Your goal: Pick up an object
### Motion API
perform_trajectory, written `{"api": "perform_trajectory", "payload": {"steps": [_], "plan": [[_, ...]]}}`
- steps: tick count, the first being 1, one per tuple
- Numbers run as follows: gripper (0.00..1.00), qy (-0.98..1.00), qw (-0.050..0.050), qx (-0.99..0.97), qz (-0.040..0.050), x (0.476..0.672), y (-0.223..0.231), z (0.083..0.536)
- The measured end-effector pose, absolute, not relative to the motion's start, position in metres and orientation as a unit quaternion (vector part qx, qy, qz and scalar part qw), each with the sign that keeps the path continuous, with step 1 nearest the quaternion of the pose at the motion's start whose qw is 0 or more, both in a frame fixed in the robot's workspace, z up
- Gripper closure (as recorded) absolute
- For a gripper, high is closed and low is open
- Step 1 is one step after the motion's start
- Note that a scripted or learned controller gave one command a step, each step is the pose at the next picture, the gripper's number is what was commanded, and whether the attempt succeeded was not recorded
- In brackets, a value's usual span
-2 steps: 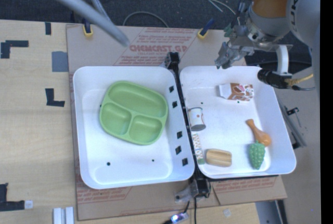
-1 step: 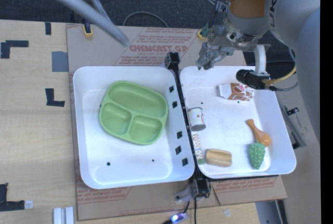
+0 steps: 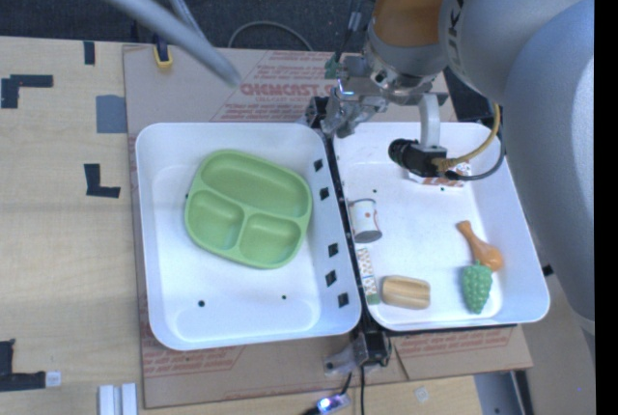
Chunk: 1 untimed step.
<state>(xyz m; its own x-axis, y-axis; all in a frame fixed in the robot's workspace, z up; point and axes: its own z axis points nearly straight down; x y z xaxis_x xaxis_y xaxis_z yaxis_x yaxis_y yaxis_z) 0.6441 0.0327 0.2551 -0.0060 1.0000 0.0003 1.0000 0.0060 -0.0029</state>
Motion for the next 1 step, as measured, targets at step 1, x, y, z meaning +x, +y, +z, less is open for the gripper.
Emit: {"api": "perform_trajectory", "payload": {"steps": [1], "plan": [[1.0,-0.709,0.002,-0.705,0.0012,0.6464,0.0915,0.2373]]}}
